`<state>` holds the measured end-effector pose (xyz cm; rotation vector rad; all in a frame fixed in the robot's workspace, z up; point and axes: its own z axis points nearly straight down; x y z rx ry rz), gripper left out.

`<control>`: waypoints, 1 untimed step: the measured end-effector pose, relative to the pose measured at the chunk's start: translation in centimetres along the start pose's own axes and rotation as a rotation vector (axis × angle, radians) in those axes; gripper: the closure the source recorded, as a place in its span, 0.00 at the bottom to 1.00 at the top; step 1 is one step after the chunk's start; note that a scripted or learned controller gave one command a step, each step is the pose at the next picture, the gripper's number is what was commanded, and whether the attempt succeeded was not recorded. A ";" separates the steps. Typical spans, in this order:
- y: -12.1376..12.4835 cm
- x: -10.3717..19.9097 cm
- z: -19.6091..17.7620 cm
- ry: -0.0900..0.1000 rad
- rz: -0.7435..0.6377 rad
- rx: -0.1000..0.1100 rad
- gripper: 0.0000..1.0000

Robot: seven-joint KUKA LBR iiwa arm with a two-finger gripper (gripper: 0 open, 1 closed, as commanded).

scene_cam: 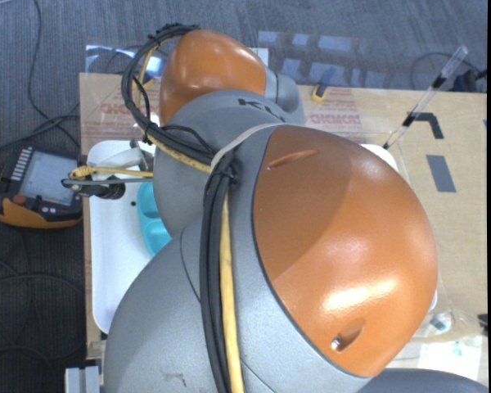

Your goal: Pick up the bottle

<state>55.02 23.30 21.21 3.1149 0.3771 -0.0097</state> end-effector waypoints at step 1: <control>0.0 0.0 0.0 0.001 0.000 -0.001 0.00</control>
